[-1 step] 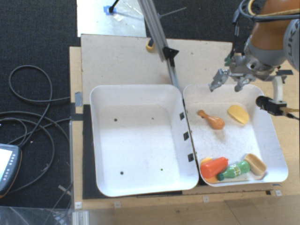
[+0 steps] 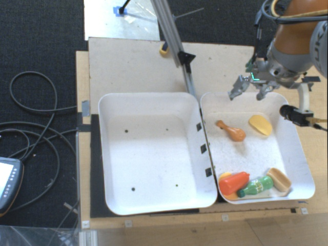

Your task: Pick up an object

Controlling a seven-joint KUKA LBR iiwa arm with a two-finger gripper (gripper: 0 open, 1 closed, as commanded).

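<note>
My gripper [image 2: 249, 92] hangs open above the far edge of the right bin [image 2: 294, 142], with nothing between its fingers. Below it in that bin lie a brown chicken drumstick [image 2: 231, 130] and a yellow chip-shaped piece [image 2: 260, 125]. Along the bin's near wall sit a red pepper [image 2: 234, 181], a green bottle [image 2: 255, 186] and a tan bread-like piece [image 2: 279, 179]. The gripper is well clear of all of them.
The left bin [image 2: 148, 152] stands beside the right one, with a black-marked divider [image 2: 203, 147] between them. A grey pole [image 2: 171, 32] slants across the board behind the bins. Cables and a tablet [image 2: 7, 181] lie on the floor at left.
</note>
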